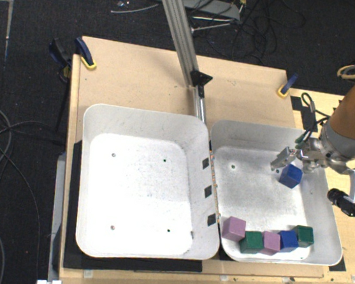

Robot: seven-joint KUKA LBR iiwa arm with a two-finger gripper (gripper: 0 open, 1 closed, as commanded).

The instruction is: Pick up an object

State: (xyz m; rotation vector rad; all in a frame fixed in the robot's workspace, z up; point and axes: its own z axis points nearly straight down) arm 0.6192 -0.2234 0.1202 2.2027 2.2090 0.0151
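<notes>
Blue cube sits pinched in the gripper above the right bin, five cubes lining its near edge.

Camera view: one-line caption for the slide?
Grey KUKA arm's gripper over the right white bin with a blue cube at its fingers; five purple, green and blue cubes line the near wall.

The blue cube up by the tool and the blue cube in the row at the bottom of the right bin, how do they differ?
The upper blue cube sits alone at the tool, turned at an angle; the lower blue cube is packed in a row between a purple cube and a green cube. The upper one lies mid-bin, the lower one against the near rim. Both are blue, look similar in size and share the right bin.
</notes>
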